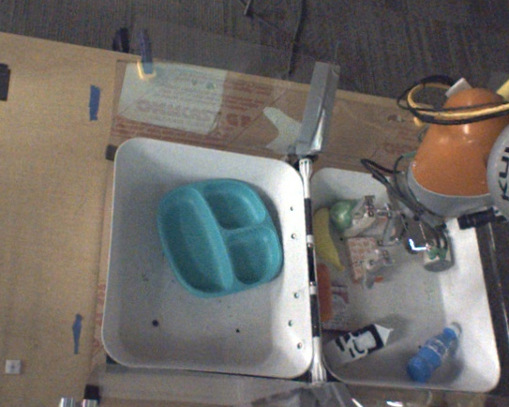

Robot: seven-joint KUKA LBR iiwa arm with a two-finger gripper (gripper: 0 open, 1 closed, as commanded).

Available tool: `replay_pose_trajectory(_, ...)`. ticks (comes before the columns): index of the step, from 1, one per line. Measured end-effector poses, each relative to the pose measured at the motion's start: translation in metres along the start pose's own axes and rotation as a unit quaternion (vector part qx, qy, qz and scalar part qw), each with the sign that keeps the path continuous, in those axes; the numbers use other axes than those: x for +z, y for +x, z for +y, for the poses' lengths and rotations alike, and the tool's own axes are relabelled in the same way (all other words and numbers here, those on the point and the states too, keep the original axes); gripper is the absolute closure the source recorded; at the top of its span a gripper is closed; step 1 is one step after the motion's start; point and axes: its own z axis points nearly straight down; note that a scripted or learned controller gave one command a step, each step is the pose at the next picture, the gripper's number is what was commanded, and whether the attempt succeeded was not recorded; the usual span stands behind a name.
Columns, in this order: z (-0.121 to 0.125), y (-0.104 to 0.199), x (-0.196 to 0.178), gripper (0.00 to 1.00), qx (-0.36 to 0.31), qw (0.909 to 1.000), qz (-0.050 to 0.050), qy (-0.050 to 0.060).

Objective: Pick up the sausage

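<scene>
Teal three-section plastic plate (221, 237) sits in left white bin (123, 320). Thin reddish sausage (322, 293) lies along right white bin's (476, 307) left wall, below yellow banana (328, 238). Metal two-finger gripper (372, 253) hovers just right; jaw state honestly unclear.

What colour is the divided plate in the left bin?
The divided plate is teal, a blue-green, seen clearly in the camera view.

Glossy teal plastic tray (221, 236) in a smooth matt white bin (126, 302); brown cardboard bench (22, 239).
</scene>
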Motion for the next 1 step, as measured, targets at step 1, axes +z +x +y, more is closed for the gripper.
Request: replay_pose_trajectory(1,-0.0198,0.0251,-0.0569,0.00,-0.011,0.9998,-0.014,0.001)
